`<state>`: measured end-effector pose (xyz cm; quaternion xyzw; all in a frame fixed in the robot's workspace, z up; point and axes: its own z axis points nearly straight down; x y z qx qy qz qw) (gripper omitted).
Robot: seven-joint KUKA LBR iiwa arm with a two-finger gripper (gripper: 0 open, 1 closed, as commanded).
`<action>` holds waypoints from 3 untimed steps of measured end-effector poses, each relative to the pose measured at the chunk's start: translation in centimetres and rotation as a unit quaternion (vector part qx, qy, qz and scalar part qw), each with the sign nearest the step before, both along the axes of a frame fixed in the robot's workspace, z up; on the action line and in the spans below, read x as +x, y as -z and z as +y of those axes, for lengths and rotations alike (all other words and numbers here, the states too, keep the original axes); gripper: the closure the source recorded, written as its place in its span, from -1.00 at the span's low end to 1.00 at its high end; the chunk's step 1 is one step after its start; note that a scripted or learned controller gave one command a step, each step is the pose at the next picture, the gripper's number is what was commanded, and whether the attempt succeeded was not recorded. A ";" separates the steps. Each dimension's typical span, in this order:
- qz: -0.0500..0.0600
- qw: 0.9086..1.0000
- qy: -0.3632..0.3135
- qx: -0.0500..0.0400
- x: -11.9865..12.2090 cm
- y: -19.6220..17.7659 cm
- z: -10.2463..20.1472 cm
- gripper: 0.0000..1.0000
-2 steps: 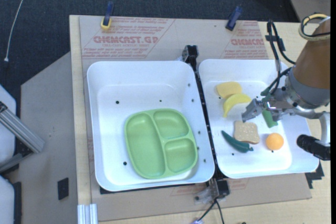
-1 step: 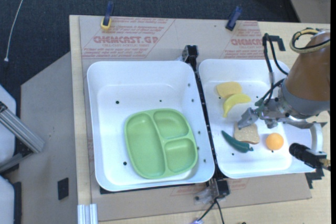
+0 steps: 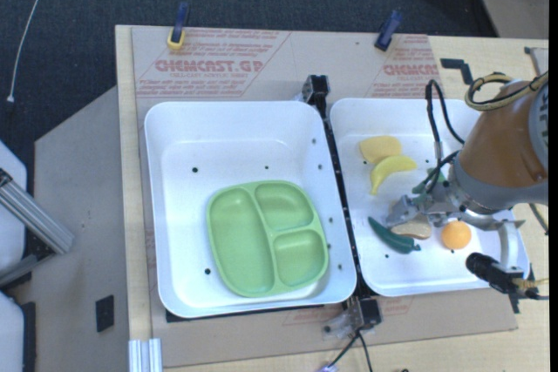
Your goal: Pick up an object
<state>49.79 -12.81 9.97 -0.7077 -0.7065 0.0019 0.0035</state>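
Note:
The right bin (image 3: 417,271) holds several small objects. Two yellow pieces lie at its far left: a rounded one (image 3: 379,147) and a curved banana-like one (image 3: 392,171) just below it. A dark green pod-shaped thing (image 3: 391,238) lies near the bin's front, with a beige piece (image 3: 416,230) touching it and an orange ball (image 3: 455,236) to their right. My gripper (image 3: 408,210) hangs low over the bin, directly above the beige piece and the green thing. The grey and orange wrist (image 3: 499,161) hides the right part of the bin.
The left bin (image 3: 218,131) bears a green divided plate (image 3: 266,235) at its front middle. Black clips (image 3: 316,88) join the bins at the back and at the front (image 3: 366,310). Two clamps (image 3: 178,27) (image 3: 388,30) hold the board's far edge. Cables (image 3: 434,113) loop above the right bin.

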 end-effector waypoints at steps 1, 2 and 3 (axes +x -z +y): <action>-0.004 1.000 0.000 -0.001 0.2 -1.4 0.0 1.00; -0.007 1.000 0.000 -0.003 -0.2 -7.2 -0.8 1.00; -0.007 1.000 -0.001 -0.003 -0.6 -13.2 -1.3 1.00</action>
